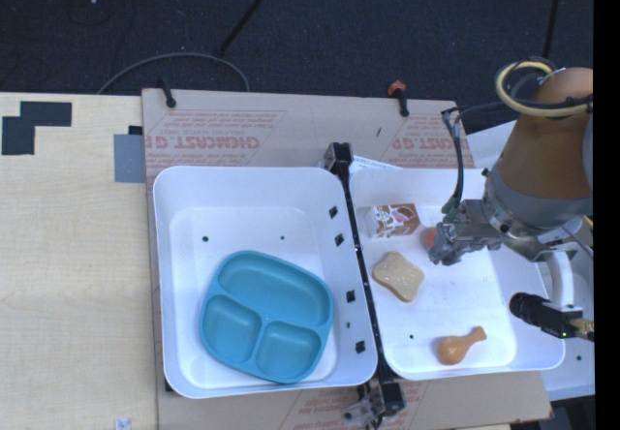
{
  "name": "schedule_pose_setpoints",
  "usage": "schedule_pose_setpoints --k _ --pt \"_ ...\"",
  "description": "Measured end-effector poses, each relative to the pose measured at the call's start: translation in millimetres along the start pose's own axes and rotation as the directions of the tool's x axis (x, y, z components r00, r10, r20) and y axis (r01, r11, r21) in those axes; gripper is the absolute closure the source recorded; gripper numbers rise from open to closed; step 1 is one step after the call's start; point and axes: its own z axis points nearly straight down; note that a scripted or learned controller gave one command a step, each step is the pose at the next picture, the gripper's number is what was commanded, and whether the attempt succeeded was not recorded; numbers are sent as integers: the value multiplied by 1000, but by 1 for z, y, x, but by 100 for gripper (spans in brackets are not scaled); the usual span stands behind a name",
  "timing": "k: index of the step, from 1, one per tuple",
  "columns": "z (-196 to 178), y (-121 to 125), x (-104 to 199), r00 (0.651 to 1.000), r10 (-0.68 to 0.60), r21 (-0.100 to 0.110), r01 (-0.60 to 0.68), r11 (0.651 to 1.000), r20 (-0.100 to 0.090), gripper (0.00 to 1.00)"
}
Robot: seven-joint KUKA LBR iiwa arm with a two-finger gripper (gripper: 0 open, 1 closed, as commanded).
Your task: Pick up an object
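White right bin [542, 346] holds a toast slice [398, 276], a chicken drumstick [459, 345] and a small snack packet [396, 219]. Nothing looks picked yet; the gripper [448, 246] hangs low beside the packet, its grip state unreadable.

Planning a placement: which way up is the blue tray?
Right way up: the blue tray lies flat in the left bin, its three compartments facing upward.

A dark carpeted floor [320, 2] is crossed by thin black cables [174, 60]. A pale wooden bench [68, 273] is seen at left, marked with dark squares [34, 123].
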Motion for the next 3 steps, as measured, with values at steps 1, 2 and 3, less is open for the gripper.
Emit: schedule_pose_setpoints --k 1,2,3 --pt "-2 5 61 1000 -1 -1 1 1000 1 100" --pt "-6 14 111 1000 -1 -1 1 1000 1 100" --pt "6 12 157 1000 0 2 0 1000 2 100"
